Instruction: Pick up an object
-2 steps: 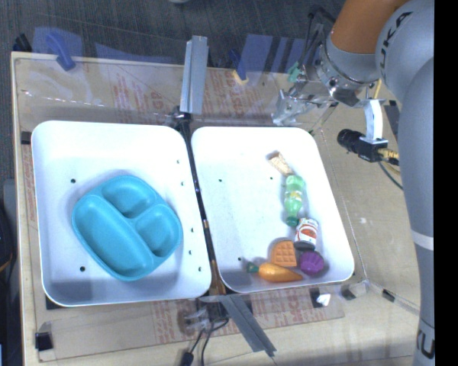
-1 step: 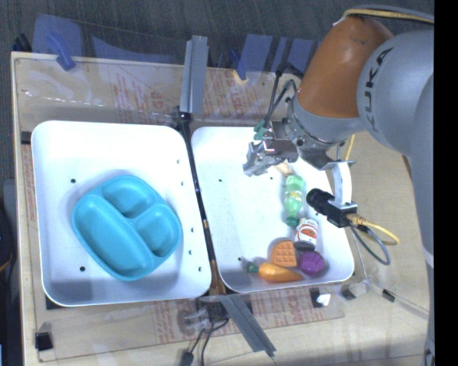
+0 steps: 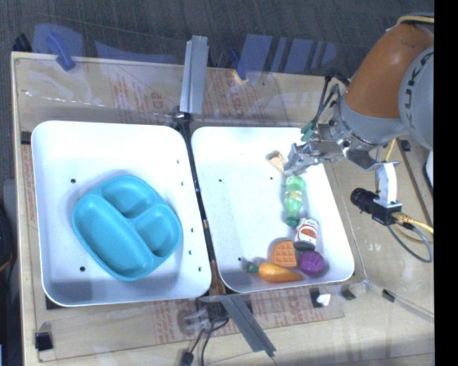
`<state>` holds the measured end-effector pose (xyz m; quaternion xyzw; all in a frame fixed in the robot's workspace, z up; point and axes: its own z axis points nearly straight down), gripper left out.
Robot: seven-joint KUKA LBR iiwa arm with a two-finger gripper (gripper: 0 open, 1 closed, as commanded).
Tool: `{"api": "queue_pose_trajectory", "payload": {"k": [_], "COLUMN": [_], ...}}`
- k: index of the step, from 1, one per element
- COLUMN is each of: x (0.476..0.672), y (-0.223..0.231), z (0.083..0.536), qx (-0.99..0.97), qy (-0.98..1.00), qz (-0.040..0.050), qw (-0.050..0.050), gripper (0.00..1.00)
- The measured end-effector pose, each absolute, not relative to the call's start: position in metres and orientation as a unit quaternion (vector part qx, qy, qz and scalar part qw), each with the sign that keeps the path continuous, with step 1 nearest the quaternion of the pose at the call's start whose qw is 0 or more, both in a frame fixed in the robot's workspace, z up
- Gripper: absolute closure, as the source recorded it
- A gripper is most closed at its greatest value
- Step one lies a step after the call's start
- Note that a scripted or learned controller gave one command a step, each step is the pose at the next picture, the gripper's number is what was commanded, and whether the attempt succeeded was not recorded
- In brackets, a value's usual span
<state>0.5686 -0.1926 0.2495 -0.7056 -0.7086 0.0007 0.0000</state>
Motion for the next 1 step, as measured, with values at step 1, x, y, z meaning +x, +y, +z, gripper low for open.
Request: {"api": "queue_pose_trajectory", "payload": {"k": [1], "x": [0.6117], "y": [-0.2086], "z": [0.2119], "qx": [-0.704], "qy": [-0.711], "qz": [0.0012], "qw": [0.001], "gripper": [1.00]}}
